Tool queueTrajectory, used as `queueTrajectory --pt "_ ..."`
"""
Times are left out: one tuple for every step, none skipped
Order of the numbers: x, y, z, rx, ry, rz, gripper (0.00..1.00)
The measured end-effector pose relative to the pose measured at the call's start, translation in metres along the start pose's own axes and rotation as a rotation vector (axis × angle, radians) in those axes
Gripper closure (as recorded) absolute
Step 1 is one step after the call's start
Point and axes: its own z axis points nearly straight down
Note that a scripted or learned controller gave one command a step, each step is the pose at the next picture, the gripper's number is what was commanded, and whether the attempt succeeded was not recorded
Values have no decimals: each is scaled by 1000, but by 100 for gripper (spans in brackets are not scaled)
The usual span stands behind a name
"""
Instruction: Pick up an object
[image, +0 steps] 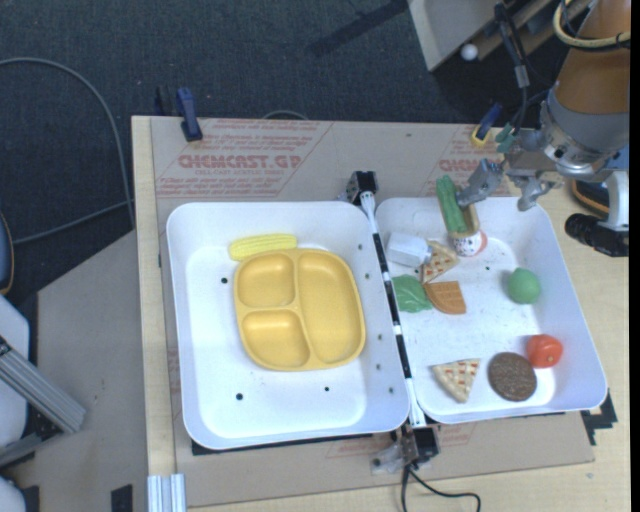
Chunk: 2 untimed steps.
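Observation:
My gripper (504, 190) hangs over the back of the right bin (575, 300), its two fingers spread apart with nothing between them. A green cucumber (449, 204) lies tilted just left of the left finger (478, 186); I cannot tell whether they touch. Below it sit a small white-and-orange piece (470, 243), a white block (405, 247) and a pizza slice (437, 263). Farther forward lie a green leaf (409, 294), a toast piece (447, 297), a green ball (522, 286), a tomato (544, 350), a brown patty (513, 377) and a second pizza slice (456, 379).
The left bin (200, 300) holds a yellow divided plate (297, 307) and a corn cob (263, 244) behind it. A black clamp (362, 186) stands at the back of the ridge between the bins. The arm's orange band (592, 85) rises at the top right.

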Motion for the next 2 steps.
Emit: queueTrajectory --pt "-66 27 123 4 0 1 0" --pt "-35 29 141 -3 -3 0 0"
